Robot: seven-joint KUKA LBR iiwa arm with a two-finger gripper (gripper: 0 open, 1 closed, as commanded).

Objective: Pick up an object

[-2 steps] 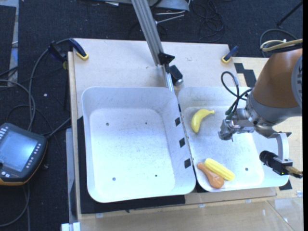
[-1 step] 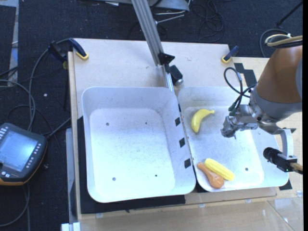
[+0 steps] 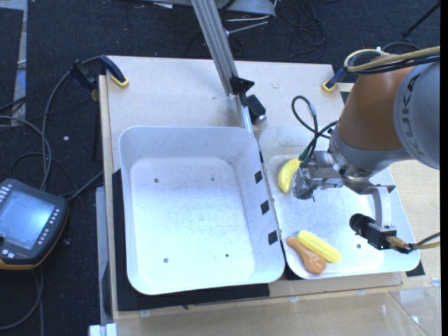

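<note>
A robotics lab: a pale wooden counter stands on dark carpet strewn with black cables, with a grey handheld control pendant far left of the tool.

Your arm runs off the right edge, so you see nothing of it past the orange band. It covers much of the right bin, including the far rim. The hand is too small and dark for you to judge its grip. It overlaps the yellow banana at one end. The pendant is cut by the left edge.
</note>
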